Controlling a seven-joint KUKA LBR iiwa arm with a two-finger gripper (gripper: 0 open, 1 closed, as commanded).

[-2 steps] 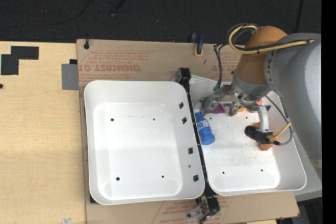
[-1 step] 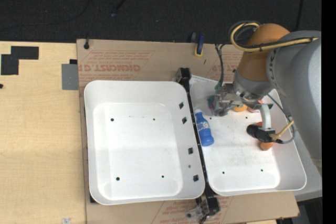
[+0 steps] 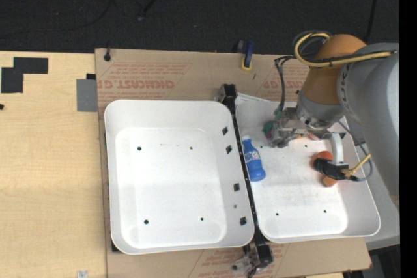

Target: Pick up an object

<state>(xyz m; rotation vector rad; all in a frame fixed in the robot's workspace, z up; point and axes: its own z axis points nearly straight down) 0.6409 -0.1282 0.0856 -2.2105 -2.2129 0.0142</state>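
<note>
My gripper (image 3: 279,135) is low in the far part of the right bin (image 3: 306,218), under the grey arm with its orange band. A small dark greenish thing (image 3: 268,130) sits right against the gripper's left side; whether it is held is unclear. A blue bottle-shaped object with a white label (image 3: 253,159) lies along the right bin's left wall, left of and nearer than the gripper. An orange-red object (image 3: 322,158) lies to the gripper's right, partly hidden by the robot's own parts, with an orange bit (image 3: 330,181) showing just below.
The left bin (image 3: 130,140) stands beside the right one, joined by a black divider with clips (image 3: 236,159). Both rest on a cardboard sheet (image 3: 163,78). A blue clamp (image 3: 247,55) sits at the cardboard's far edge. The arm's bulk covers the right bin's far right corner.
</note>
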